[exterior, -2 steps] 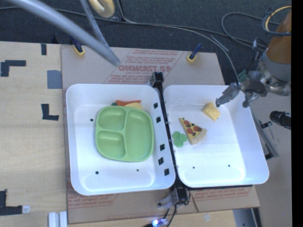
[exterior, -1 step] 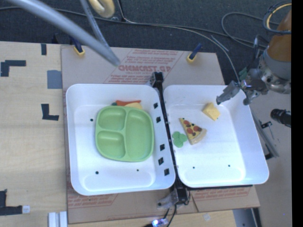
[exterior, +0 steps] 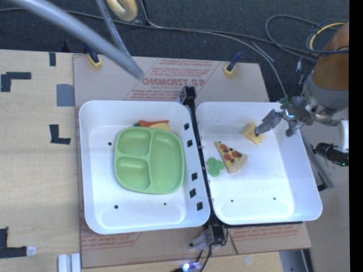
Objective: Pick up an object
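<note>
A pale wooden bench carries a brown cardboard sheet point(exterior: 170, 75), and on it sit two shallow white bins side by side, with dark carpet and loose cables behind. The left white plastic bin point(exterior: 93, 152) holds a light green compartmented plastic tray point(exterior: 150, 159), with a small orange and yellow item point(exterior: 154, 123) lying just beyond its far edge. The right white plastic bin point(exterior: 283, 191) holds three small objects: a yellow wedge-shaped block resembling cheese point(exterior: 251, 134), a toy pizza slice with red spots point(exterior: 231, 156), and a small green leafy piece point(exterior: 214, 166) touching the slice's left side.

The grey arm with the orange band point(exterior: 332, 67) reaches in from the right over the far right corner of the right bin, wrist tilted down and leftward. The two-finger gripper point(exterior: 276, 123) shows one finger point(exterior: 265, 124) whose tip lies at the yellow block's right edge, and a second finger point(exterior: 292, 128) well to the right; the pincer stands wide, nothing between its fingers.

Judged step: approach, with no grasp made. The likely target is the yellow block. The next move calls for shifting the gripper leftward so the block sits between the fingers, lowering, then closing. Risk: the near fingertip may nudge the block aside.
</note>
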Robot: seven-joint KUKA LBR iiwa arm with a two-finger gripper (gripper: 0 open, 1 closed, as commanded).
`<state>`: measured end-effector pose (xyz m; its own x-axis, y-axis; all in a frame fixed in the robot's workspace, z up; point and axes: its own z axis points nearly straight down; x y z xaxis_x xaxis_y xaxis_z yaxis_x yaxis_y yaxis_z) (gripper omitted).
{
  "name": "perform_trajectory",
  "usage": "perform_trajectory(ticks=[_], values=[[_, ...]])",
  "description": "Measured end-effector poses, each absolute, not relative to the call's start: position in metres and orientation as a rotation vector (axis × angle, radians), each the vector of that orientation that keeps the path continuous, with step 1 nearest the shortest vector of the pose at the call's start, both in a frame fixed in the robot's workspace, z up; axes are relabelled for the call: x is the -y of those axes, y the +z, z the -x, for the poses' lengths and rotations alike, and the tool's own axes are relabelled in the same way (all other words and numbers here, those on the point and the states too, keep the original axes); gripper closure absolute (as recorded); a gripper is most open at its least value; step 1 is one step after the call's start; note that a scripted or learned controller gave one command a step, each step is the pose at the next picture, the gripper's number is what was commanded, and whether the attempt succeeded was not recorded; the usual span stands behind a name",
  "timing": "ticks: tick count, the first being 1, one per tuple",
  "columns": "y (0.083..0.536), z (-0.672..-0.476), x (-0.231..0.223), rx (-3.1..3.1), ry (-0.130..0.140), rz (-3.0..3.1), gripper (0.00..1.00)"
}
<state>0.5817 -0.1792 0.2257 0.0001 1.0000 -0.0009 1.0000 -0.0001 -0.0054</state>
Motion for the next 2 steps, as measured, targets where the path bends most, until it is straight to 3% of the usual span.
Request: perform_trajectory(ticks=[2], values=[[0.101,-0.580,0.166,2.220,0.008,2.216,0.00]])
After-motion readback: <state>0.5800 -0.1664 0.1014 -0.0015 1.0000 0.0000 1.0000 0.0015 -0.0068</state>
